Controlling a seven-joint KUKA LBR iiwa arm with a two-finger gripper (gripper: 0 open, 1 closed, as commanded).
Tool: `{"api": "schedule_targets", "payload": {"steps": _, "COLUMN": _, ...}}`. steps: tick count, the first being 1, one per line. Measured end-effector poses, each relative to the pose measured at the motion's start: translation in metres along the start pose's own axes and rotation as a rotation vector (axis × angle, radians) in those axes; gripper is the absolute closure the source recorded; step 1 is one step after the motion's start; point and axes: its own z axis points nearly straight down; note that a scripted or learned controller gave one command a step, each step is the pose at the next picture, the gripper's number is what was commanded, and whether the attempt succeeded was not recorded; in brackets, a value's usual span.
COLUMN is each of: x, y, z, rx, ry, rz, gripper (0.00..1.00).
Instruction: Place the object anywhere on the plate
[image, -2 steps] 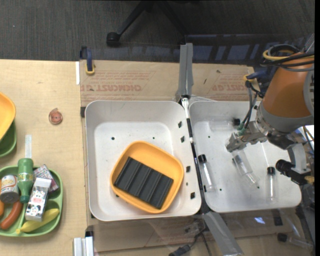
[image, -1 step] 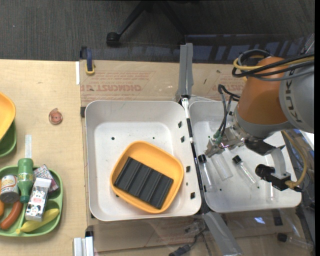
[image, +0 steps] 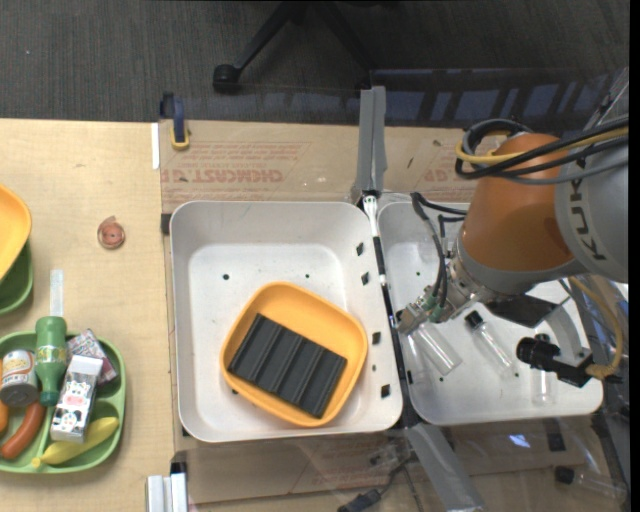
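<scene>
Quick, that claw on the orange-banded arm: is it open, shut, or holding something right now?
Gripper: it cannot be told; it hangs low over the right bin, beside the left bin's yellow plate, which bears a dark ridged block.

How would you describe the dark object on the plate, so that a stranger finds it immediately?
Look at the left white bin of the two on the bench. In it lies a yellow-orange plate with rounded corners, and on that plate rests a dark ridged block. It is the only black, ribbed rectangle in that bin.

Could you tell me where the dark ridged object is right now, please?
In the camera view, the dark ridged object lies on the yellow plate in the left bin, left of the gripper.
</scene>
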Motion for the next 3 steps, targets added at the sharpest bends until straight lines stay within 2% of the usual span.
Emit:
{"api": "schedule_targets", "payload": {"steps": 1, "x": 0.021, "y": 0.032, "z": 0.0, "rx": -0.001, "ry": -0.002, "rz": -0.115, "gripper": 1.0}}
{"api": "schedule_targets", "payload": {"steps": 2, "x": 0.02, "y": 0.032, "z": 0.0, "rx": -0.001, "ry": -0.002, "rz": -0.115, "gripper": 0.0}}
{"api": "schedule_targets", "payload": {"steps": 3, "x": -0.02, "y": 0.035, "z": 0.0, "rx": -0.001, "ry": -0.002, "rz": -0.074, "gripper": 0.0}}
